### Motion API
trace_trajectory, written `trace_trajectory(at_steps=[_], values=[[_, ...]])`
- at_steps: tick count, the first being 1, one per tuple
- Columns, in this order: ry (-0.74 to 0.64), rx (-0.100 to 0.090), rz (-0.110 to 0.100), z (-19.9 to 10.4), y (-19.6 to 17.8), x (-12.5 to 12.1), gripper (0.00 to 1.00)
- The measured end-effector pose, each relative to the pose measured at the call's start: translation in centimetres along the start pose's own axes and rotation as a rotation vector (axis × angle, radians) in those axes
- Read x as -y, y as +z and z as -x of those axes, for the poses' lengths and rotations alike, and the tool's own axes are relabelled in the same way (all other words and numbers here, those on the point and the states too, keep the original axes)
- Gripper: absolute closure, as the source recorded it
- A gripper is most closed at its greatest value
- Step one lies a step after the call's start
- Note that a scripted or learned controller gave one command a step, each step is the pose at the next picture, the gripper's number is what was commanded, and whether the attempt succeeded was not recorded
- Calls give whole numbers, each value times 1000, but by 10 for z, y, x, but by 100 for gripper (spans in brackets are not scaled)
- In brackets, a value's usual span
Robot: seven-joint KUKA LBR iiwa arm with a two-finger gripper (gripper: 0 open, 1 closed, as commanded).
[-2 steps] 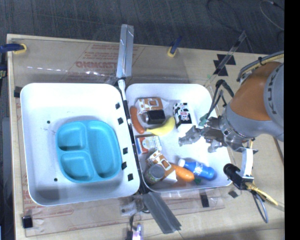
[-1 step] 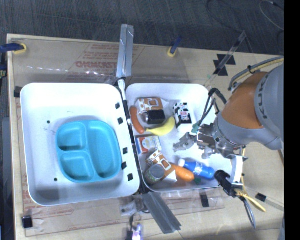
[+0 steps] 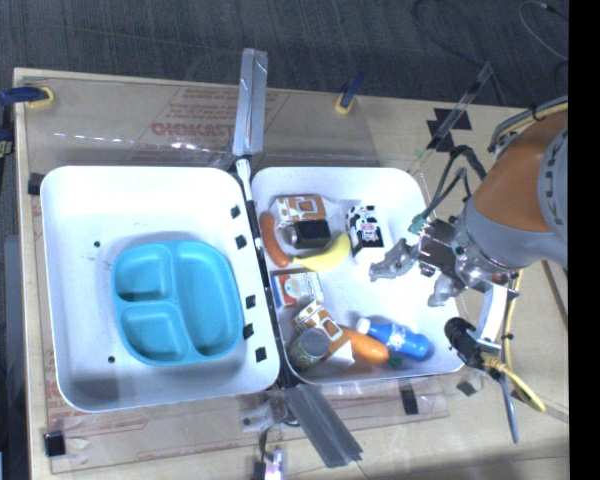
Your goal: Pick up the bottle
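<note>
Gripper [image 3: 417,268] hovers up-right of the bottle [image 3: 398,338], jaws spread and empty; bottle lies flat touching the carrot [image 3: 360,348] by the bin [image 3: 420,370] wall, so fingers may snag either.

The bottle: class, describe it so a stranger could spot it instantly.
Look in the right white bin, along its near edge. The bottle lies on its side there, blue with a white cap, beside an orange carrot-like toy; nothing else in that bin is blue.

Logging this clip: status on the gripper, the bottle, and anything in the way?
Gripper above right bin, holding nothing. Bottle lies flat at the bin's near edge, untouched. Carrot and can crowd its left end.
</note>
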State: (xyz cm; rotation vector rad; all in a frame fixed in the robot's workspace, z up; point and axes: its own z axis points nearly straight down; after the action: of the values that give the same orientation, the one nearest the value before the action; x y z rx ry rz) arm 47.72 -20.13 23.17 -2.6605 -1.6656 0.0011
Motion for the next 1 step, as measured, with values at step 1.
trace_trajectory(at_steps=[1], values=[[100,-7,9,-5,116,-2,0]])
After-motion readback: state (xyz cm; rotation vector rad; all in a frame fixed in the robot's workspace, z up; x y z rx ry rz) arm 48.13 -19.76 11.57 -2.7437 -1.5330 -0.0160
